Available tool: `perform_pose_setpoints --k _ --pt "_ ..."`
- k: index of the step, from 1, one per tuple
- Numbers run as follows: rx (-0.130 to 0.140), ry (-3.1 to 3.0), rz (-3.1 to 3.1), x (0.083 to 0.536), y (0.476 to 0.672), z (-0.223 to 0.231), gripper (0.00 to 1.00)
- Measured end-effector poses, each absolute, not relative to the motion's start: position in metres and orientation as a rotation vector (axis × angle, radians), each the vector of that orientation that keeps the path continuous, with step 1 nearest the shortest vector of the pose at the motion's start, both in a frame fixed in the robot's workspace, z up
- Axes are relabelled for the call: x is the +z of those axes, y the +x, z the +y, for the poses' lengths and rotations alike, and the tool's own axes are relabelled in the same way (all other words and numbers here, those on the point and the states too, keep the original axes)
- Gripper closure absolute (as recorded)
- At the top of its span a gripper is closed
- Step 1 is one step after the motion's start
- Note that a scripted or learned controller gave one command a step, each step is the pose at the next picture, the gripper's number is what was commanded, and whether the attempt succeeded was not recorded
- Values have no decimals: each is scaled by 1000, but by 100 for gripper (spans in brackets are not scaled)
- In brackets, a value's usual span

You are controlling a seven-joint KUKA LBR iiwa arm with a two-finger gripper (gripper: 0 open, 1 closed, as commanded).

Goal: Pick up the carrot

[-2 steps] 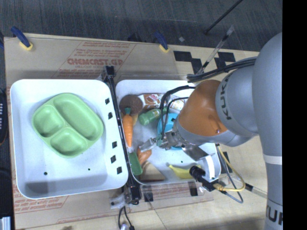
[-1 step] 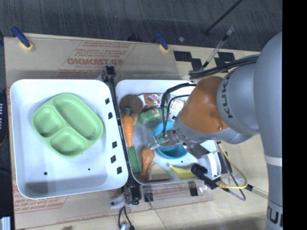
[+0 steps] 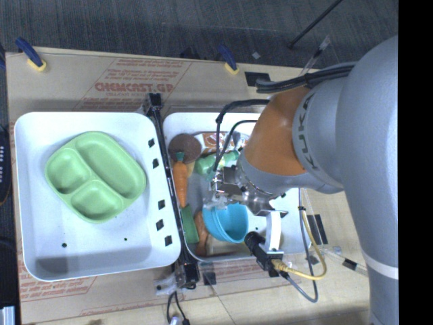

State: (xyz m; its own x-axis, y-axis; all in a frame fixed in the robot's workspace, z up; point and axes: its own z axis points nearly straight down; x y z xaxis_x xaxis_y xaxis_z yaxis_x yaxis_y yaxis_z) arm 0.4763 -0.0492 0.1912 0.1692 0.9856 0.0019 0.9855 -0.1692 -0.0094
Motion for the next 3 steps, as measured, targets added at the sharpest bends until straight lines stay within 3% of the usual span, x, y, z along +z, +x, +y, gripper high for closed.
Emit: perform_pose_setpoints --k 1,2,3 --pt "10 -2398 -2017 191 476 -50 0" --pt "7 -2480 -1918 90 476 -93 0" --pt "1 -2476 -1940 103 480 -94 100"
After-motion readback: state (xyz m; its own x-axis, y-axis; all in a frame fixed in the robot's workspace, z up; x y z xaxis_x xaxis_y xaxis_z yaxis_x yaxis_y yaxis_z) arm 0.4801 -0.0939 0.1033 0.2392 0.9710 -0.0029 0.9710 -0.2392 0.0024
